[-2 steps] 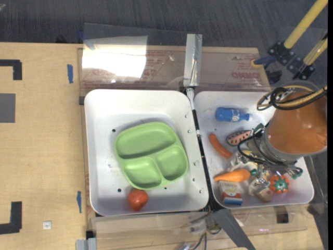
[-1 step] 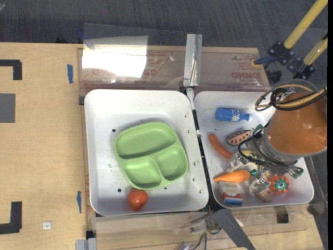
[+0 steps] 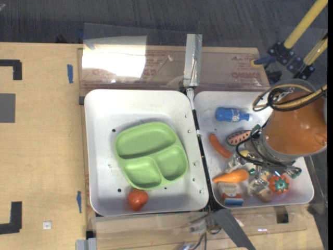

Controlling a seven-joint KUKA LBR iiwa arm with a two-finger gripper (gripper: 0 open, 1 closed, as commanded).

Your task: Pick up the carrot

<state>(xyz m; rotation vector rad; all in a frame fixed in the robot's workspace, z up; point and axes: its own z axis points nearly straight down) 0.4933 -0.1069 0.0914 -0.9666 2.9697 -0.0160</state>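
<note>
Right bin (image 3: 307, 191): arm bent low over carrot (image 3: 231, 177)

The arm reaches in from the right, its orange band (image 3: 297, 129) filling the upper right corner of the scene. Below the band the grey wrist (image 3: 270, 155) points down and slightly left, with dark cables looped around it. The gripper (image 3: 248, 169) hangs low at the near right, largely hidden by the wrist.
</note>
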